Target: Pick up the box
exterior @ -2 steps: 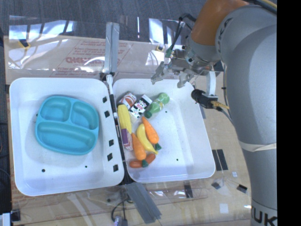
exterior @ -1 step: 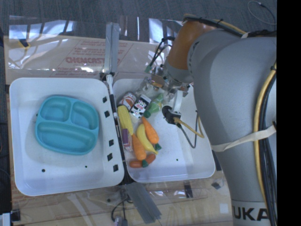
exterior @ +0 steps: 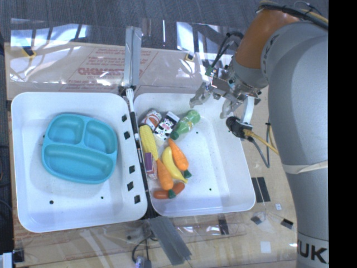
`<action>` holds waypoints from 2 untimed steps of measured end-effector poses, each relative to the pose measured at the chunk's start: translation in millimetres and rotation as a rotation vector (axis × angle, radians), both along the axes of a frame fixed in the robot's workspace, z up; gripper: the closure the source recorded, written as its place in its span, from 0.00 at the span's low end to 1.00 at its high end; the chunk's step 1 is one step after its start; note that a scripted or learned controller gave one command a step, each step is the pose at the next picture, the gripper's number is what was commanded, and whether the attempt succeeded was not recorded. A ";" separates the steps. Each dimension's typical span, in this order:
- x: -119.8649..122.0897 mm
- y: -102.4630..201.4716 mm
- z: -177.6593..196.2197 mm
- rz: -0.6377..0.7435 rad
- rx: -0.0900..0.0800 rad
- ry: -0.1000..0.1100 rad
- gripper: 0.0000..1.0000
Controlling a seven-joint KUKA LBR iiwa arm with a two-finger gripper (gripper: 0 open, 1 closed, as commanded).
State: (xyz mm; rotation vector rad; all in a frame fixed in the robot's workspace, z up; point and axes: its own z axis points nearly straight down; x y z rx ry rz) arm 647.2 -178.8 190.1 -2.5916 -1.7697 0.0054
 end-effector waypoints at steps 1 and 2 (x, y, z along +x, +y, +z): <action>6.8 23.1 -80.1 0.259 -0.002 -0.008 0.00; -77.9 -25.7 -22.8 0.165 0.002 0.001 0.00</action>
